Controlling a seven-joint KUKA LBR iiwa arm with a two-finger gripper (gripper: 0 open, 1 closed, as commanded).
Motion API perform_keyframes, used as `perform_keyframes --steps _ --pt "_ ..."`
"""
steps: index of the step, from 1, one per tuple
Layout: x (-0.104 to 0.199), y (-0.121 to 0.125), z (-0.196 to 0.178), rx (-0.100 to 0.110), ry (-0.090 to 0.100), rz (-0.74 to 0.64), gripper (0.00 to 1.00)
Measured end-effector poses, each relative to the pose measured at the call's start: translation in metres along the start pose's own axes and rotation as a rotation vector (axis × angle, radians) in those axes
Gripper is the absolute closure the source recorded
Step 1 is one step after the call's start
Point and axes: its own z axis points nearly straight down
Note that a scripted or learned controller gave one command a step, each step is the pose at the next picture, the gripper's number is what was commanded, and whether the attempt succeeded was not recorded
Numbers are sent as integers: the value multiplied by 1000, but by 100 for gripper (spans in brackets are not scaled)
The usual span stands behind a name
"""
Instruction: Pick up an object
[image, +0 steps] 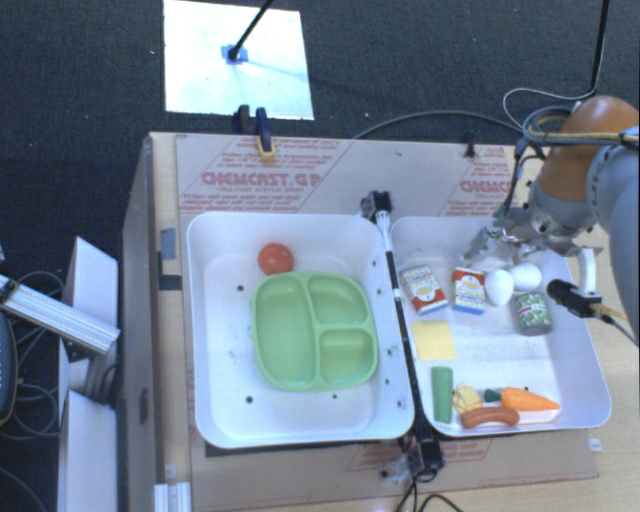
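Objects for picking lie mostly in the right bin (590, 385). Toward its far side, two small cartons (423, 288) stand side by side, the right one (468, 289) touching a white egg (499, 287), with a second white egg (526, 276) just to the right and slightly farther. Just near of the eggs lies a small jar with a green label (533, 314). A yellow square slice (434, 340) lies near the middle of the bin. Along the near edge sit a green stick (442, 393), a yellow piece (466, 399), a sausage (488, 418) and a carrot (530, 401), close together. The left bin (215, 330) holds a green divided plate (314, 331) and, just beyond its far left corner, a red tomato (276, 258). The gripper (493, 245) hangs over the far side of the right bin, close beside the eggs; whether it is spread or closed cannot be told, and nothing is seen held in it. Both bins rest on the desk (300, 175).
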Motion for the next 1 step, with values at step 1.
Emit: perform_keyframes --steps 1 --pt "-1 1 -12 -4 -2 -3 100"
